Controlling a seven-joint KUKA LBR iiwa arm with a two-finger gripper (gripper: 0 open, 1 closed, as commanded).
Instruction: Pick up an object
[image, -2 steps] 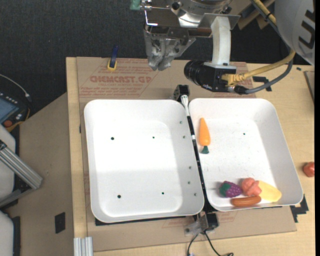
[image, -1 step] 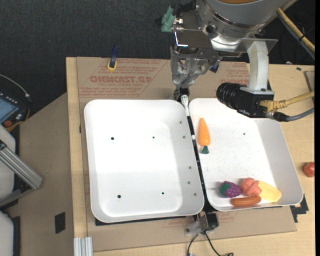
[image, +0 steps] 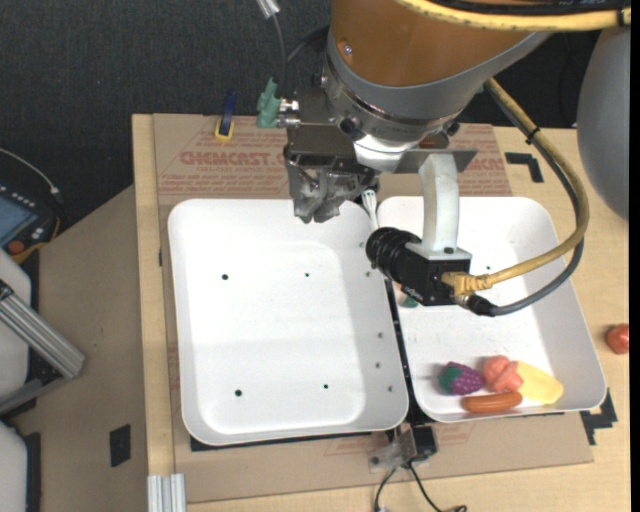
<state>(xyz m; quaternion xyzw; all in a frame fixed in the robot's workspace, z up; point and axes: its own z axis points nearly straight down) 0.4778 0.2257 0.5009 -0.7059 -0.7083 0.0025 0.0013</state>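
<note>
My gripper hangs under the grey and orange arm, over the far edge of the left bin, near the wall shared with the right bin. I see nothing in it. Small toy foods lie clustered in the near corner of the right bin: a purple bunch of grapes, a pink-orange piece, a yellow piece and a red-orange sausage. All of them sit well in front of and to the right of the gripper.
A black cylindrical unit with a yellow cable hangs from the arm over the divide between the bins. Both bins rest on a cardboard sheet. A small orange object lies off the bench at the right.
</note>
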